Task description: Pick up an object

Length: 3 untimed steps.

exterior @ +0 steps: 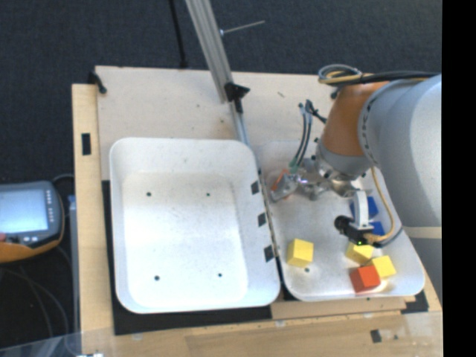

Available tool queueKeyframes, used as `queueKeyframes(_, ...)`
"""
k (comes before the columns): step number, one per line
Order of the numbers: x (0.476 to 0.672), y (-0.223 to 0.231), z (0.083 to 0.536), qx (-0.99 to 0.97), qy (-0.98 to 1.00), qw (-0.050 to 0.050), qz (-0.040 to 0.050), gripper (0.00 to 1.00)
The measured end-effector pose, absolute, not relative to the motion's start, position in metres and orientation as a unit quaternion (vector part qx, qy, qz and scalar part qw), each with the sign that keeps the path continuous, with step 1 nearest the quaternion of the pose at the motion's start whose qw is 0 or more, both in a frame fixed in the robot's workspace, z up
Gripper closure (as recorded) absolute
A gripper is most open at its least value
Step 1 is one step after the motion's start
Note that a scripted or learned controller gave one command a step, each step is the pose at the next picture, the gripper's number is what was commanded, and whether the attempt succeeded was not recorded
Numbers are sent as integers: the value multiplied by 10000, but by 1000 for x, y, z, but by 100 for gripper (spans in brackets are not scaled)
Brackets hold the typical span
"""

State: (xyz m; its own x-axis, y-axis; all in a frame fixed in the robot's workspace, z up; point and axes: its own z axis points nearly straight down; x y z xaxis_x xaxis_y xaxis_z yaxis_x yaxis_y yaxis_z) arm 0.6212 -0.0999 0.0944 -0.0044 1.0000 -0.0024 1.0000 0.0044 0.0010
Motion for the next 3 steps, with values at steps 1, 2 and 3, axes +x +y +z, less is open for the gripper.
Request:
queueKeyframes(1,659,-175,98,7052,7087,-196,-96,0)
queueKeyframes(2,671,-175,100,7018,7115,-295,-203,0)
queueKeyframes(3,671,-192,99,7021,7111,-350,-155,0)
